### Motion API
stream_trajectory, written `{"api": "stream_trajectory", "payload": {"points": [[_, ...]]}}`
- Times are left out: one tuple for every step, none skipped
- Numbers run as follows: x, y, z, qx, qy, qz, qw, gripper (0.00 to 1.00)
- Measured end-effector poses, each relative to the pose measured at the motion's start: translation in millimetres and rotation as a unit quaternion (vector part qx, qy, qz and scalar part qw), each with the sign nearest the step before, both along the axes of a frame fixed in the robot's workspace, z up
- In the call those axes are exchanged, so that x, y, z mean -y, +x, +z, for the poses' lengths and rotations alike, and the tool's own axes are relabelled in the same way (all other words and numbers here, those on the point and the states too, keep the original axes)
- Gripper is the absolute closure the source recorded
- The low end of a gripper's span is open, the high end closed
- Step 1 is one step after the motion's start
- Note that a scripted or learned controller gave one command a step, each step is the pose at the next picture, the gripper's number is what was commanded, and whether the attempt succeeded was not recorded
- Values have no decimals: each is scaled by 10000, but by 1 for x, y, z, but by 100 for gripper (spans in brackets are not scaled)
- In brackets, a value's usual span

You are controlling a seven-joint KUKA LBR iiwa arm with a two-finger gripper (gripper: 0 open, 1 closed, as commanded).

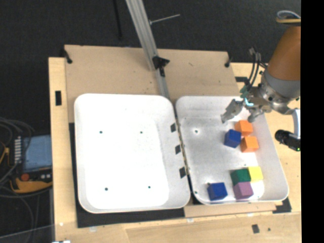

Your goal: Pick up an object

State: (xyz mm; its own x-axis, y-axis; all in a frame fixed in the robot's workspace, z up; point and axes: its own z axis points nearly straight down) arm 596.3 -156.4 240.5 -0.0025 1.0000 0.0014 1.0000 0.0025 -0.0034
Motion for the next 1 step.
{"api": "stream_trajectory", "payload": {"points": [[0,1,3,24,-2,2,10000,0]]}}
